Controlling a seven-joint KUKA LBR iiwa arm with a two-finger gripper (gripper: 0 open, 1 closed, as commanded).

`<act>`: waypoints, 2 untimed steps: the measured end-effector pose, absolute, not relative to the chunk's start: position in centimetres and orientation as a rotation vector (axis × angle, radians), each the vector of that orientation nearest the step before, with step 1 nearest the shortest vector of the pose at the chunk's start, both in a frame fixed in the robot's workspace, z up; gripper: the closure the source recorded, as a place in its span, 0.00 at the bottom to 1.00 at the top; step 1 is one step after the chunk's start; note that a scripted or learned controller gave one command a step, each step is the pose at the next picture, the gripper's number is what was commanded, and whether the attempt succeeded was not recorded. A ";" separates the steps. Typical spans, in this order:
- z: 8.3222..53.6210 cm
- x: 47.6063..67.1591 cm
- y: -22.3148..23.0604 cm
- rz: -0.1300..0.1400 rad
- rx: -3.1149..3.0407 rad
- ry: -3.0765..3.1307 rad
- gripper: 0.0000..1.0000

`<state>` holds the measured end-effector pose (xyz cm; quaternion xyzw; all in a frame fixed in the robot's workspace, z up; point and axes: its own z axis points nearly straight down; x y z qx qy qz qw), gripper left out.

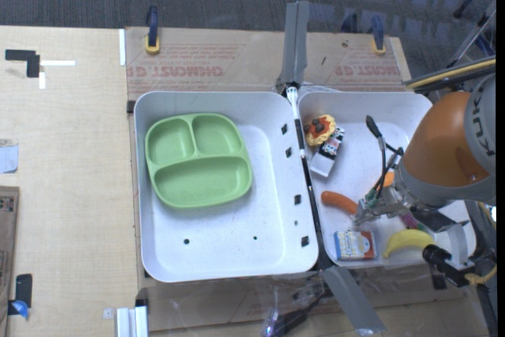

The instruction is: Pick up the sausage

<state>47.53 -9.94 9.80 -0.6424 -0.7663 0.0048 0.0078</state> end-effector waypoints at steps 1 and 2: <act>18.8 51.1 -6.0 0.005 -1.629 -2.681 1.00; 25.8 51.0 0.0 0.006 -1.497 -2.759 1.00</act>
